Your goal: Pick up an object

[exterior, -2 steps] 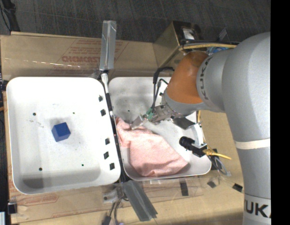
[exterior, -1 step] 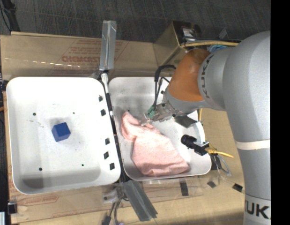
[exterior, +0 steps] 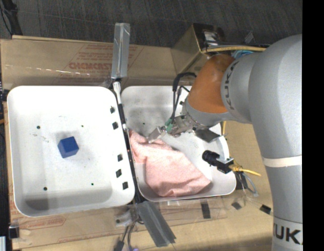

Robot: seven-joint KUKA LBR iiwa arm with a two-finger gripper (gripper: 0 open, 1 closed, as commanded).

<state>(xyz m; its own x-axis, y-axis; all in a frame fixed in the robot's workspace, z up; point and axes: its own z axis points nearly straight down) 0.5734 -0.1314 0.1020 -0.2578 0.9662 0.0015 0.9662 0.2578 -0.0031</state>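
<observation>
A pink cloth (exterior: 167,166) lies crumpled in the right bin (exterior: 146,101), covering its near half. A small blue cube (exterior: 68,146) sits alone in the left bin (exterior: 25,109), left of its middle. My gripper (exterior: 157,134) reaches into the right bin from the right and hangs just over the cloth's far left edge. The wrist hides how the fingers stand, and nothing can be seen held between them.
A metal divider with black clips (exterior: 120,140) runs between the two bins. Cardboard (exterior: 73,61) lies under and behind the bins. The grey arm (exterior: 256,93) covers the right bin's far right corner.
</observation>
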